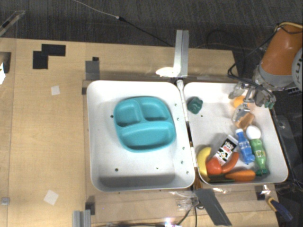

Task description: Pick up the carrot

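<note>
The carrot (241,175) lies along the lower edge of the right bin (214,109), in the lower right of the frame, touching a red tomato-like item (215,167) and near a yellow banana (203,159). The hand (249,103) hovers at the upper right of that bin, well apart from the carrot; whether it is spread or pressed together I cannot tell. A teal divided plate (143,123) sits in the left bin (102,141) on the surface (42,141).

One fixed camera looks down from above at a slant, far enough back to take in the whole wooden table (42,141). Both white bins sit side by side: the left bin (102,126) near centre frame, the right bin (215,103) toward the right edge.
</note>
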